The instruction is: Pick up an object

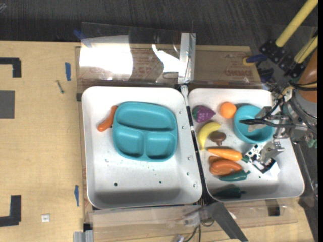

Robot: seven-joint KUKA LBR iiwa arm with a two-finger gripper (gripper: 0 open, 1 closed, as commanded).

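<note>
The right bin (290, 178) holds purple grapes (203, 114), an orange (227, 110), a banana (208, 133), a small brown piece (218, 137), a carrot (225, 154), an orange-red pepper (223, 167) with a green piece (235, 176) beside it, and a teal bowl (250, 127). My gripper (261, 158) is low in this bin, just right of the carrot and pepper and below the bowl. Nothing shows in its grasp. The arm's wrist hangs over the bowl's right side.
The left bin (101, 175) carries a teal divided plate (145, 130) and an orange sausage-shaped piece (106, 120) at its left. A dark green item (229, 190) lies by the right bin's front wall. A clear plastic sheet (131, 59) stands behind the bins.
</note>
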